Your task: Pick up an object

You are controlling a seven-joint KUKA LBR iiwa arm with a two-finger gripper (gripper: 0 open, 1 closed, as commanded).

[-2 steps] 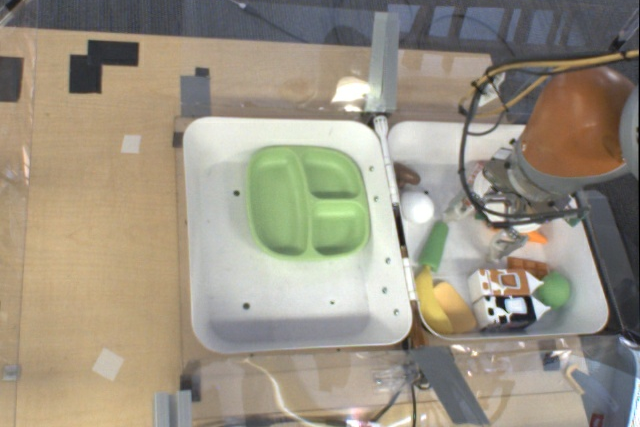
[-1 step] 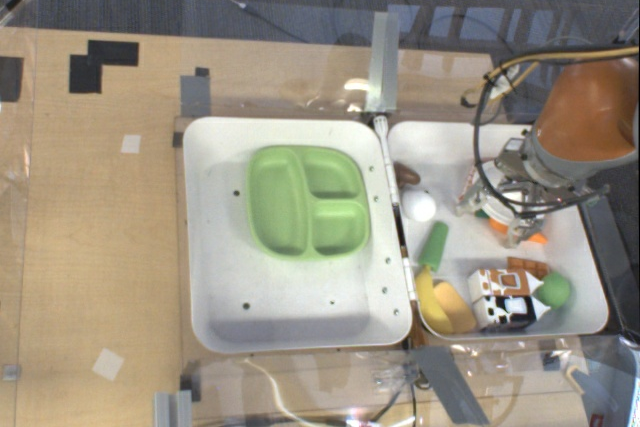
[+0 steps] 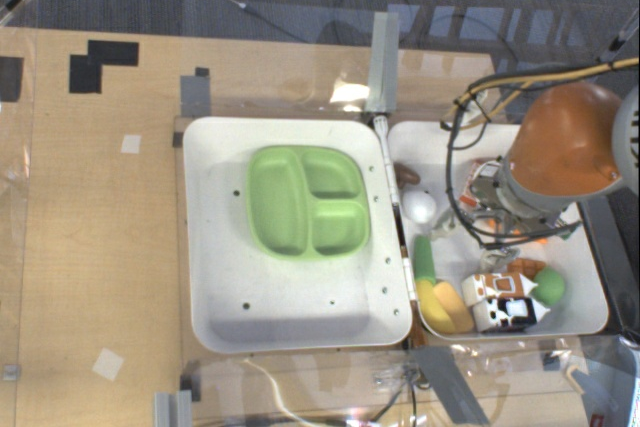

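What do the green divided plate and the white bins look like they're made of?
Green divided plate: likely molded plastic, matte, with even color and soft rounded dividers. Left white bin and right white bin: probably thin formed plastic, smooth and slightly glossy, with rounded corners, though that's a guess.

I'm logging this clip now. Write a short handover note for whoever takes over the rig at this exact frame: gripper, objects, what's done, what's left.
Gripper: hidden under the arm, low over the right bin; nothing can be seen held.
Objects: right bin holds a white ball, a green stick, a yellow banana, a green ball and a white and black toy, crowded at its near end. Left bin holds a green divided plate.
Done: arm is down over the right bin.
Left: grip one object and lift it.
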